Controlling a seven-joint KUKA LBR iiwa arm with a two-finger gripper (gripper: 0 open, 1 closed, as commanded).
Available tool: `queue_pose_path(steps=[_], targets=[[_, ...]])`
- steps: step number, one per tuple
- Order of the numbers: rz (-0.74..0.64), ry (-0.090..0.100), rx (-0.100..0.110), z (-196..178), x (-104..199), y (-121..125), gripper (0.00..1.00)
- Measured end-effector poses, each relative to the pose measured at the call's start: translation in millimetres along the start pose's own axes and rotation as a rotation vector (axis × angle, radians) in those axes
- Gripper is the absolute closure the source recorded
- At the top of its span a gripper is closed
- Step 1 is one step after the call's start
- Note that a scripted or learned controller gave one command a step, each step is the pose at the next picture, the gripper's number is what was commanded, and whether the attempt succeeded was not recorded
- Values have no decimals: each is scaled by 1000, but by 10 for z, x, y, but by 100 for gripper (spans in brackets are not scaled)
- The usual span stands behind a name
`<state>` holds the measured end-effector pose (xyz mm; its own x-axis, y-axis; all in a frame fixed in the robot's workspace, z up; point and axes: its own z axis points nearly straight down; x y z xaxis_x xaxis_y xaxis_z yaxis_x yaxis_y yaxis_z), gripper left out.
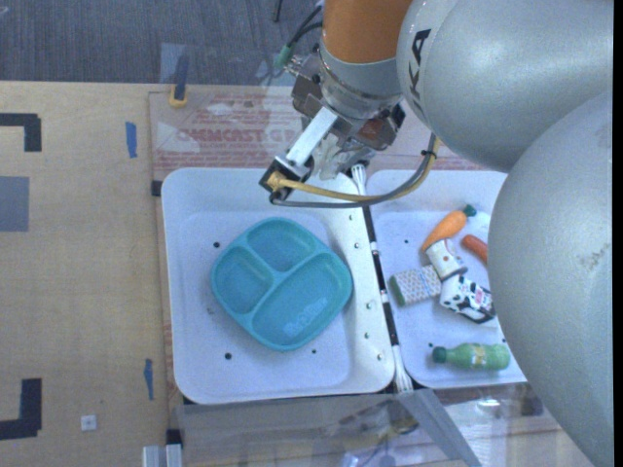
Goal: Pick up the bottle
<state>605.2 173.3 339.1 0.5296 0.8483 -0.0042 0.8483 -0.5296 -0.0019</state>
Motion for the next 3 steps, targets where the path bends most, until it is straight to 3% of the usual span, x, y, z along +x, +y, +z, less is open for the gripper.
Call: queue_pose_path(steps=[1,2,3], targets=[[202,1,0,-938,-68,448,100],[98,-1,2,-931,30,350,100],[208,3,0,-935,715,168,100]])
